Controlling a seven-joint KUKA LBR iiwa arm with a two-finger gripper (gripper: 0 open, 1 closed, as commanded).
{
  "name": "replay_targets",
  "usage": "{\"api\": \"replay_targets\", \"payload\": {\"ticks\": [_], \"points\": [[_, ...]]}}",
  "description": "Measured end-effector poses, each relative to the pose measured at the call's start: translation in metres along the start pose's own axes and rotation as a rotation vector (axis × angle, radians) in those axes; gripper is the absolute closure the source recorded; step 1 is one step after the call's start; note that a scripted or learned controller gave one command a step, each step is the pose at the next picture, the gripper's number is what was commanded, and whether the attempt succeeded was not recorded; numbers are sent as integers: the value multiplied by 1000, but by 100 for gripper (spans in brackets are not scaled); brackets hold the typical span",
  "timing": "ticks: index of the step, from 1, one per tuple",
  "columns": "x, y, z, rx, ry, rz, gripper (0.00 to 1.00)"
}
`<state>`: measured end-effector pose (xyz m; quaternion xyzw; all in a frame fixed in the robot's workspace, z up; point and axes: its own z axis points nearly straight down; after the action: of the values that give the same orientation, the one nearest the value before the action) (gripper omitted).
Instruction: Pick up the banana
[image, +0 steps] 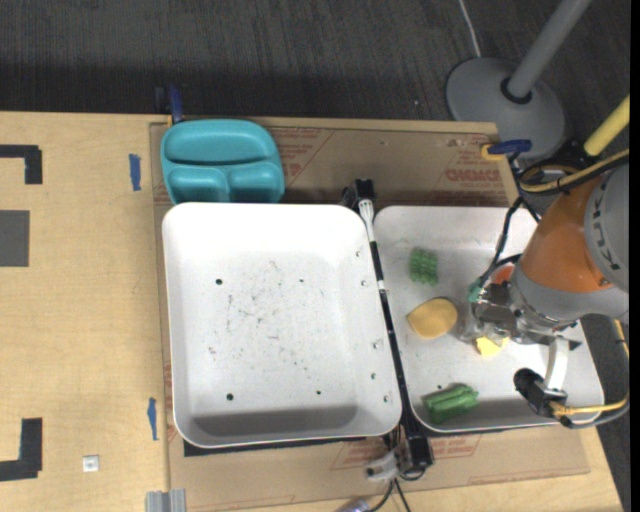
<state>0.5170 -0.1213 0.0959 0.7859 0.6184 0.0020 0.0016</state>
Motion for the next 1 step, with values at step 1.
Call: {"api": "replay_targets", "payload": {"ticks": [1], "points": [[-20, -32, 9, 1, 0, 323, 100]]}}
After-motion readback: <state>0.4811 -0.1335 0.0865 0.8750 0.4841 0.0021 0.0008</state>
